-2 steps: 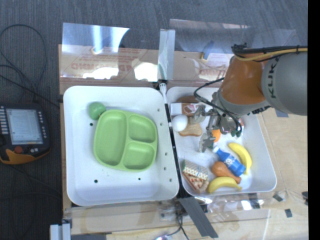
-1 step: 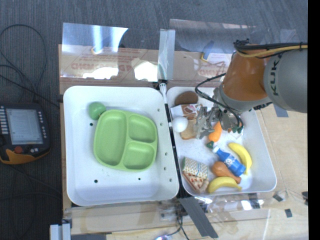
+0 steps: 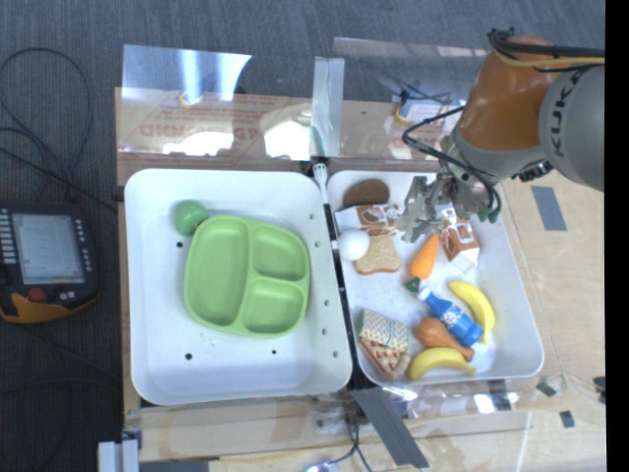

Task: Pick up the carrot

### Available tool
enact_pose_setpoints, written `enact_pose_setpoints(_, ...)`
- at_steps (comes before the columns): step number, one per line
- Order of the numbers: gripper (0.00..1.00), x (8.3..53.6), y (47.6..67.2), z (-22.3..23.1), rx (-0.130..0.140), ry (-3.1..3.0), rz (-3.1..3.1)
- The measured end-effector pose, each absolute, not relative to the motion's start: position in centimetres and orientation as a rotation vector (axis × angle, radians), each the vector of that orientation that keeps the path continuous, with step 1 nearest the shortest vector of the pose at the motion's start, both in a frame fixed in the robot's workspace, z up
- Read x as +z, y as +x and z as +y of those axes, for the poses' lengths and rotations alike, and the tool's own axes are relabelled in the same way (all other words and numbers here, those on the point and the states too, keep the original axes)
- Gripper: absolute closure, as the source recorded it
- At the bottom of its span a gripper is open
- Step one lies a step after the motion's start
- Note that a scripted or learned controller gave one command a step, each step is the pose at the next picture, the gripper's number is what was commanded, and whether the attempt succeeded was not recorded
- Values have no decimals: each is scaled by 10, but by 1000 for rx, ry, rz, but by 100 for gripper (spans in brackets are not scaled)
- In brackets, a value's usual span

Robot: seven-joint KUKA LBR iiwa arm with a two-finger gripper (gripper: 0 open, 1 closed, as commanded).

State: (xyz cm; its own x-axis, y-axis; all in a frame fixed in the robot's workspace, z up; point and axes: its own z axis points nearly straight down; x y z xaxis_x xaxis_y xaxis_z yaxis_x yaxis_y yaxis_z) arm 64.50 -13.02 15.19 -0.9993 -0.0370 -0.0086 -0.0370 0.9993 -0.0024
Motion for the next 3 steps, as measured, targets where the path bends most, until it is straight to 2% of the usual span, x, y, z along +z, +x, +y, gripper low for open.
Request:
enact_pose_setpoints(1, 0, 149, 644, -129, -1, -59, 3137)
enact_pose_setpoints(2, 0, 110, 607, -119, -3, -31, 3131)
enact_pose_setpoints(3, 0, 91, 608, -162, -9, -407, 3099)
